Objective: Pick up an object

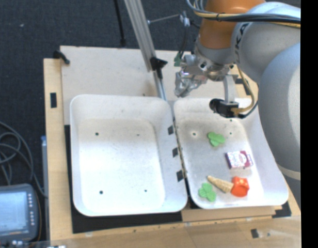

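The right bin (197, 138) holds several small things: a green piece (216, 138) near its middle, a pink and white box (238, 159) to the right, a tan cone (219, 184), an orange-red piece (240, 186) and another green piece (206, 191) near the front. My gripper (184, 89) hangs over the back edge of the bins, above the seam between them, well behind all these things. Nothing shows between its fingers.
The left bin (120, 154) lies beside the right one on the wooden bench. A slanted metal post (143, 35) rises behind the bins, just left of the gripper. The big grey arm covers the right side of the view.
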Controlling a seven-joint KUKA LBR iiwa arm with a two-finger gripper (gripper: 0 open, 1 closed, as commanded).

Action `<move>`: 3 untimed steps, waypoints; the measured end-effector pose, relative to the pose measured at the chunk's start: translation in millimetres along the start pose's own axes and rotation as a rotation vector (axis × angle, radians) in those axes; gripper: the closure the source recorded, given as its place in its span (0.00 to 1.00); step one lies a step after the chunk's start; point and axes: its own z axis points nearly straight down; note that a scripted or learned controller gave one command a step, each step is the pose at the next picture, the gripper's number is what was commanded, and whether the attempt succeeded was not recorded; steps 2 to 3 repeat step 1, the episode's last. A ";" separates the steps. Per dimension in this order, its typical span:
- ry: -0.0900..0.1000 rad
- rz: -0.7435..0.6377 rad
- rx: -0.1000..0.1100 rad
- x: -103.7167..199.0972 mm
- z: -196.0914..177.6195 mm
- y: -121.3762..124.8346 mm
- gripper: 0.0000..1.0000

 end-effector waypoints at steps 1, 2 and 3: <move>0.000 0.001 0.003 47.1 -4.8 -6.5 1.00; 0.000 0.001 0.003 47.1 -4.8 -6.5 1.00; 0.000 0.001 0.003 47.1 -4.8 -6.5 1.00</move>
